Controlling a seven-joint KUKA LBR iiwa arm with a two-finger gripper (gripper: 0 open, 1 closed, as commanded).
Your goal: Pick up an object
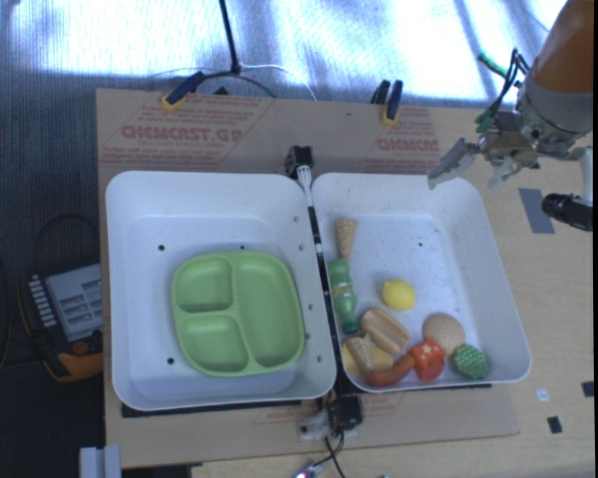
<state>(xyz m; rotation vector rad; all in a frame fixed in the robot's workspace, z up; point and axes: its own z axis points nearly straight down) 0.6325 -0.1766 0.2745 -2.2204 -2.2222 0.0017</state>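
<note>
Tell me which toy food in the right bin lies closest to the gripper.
The ice cream cone. It sits alone at the far end of the right bin, nearest the gripper; the lemon and the rest cluster at the near end.

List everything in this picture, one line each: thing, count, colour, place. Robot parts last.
bins: 2, white, side by side on the bench
tray: 1, green, three compartments, in the left bin
cone: 1, tan, right bin, near the divider
bottle: 1, green, right bin, along the divider
lemon: 1, yellow, right bin, middle
hot dog: 1, tan and red, right bin, near front
bun: 1, beige, right bin, front
tomato: 1, red, right bin, front
broccoli: 1, green, right bin, front corner
clamps: 2, yellow and dark, board's far edge
gripper: 1, grey, open, above the right bin's far corner
</note>
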